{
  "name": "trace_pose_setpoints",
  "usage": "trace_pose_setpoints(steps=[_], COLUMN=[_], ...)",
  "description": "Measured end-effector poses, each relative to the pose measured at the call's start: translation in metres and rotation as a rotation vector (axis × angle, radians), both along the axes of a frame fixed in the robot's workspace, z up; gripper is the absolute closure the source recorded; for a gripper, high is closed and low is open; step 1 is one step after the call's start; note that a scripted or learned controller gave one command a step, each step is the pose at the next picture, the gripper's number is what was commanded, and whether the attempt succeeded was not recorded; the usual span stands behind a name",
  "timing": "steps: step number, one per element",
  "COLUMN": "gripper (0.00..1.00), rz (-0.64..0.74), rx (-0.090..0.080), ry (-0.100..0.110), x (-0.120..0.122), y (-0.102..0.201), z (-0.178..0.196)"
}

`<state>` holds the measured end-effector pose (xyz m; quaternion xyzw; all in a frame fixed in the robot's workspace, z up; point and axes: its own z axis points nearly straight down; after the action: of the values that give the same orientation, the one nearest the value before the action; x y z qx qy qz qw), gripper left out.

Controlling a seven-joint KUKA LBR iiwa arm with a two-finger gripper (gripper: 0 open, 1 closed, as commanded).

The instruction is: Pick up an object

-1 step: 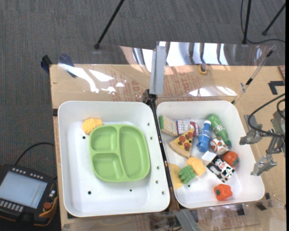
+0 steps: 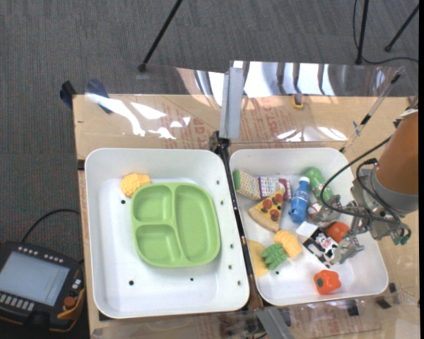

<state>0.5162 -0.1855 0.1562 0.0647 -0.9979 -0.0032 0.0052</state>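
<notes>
Small red-orange round toy (image 2: 337,230) beneath gripper (image 2: 343,240), right bin (image 2: 371,277).

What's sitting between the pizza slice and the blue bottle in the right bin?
Nothing: in the camera view the pizza slice and blue bottle lie side by side, with bare white bin floor between.
</notes>
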Motion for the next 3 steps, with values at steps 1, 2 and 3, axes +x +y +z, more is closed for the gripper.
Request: trace_pose_setpoints(steps=[1,2,3], gripper=[0.00,0.00,0.00], rz=[-0.077,-0.057,-0.113], rx=[-0.002,-0.009,-0.005], ry=[-0.004,-0.013,-0.009], x=[0.005,0.068,0.037], y=[0.047,0.083,0.096], z=[-0.072,-0.068,-0.069])
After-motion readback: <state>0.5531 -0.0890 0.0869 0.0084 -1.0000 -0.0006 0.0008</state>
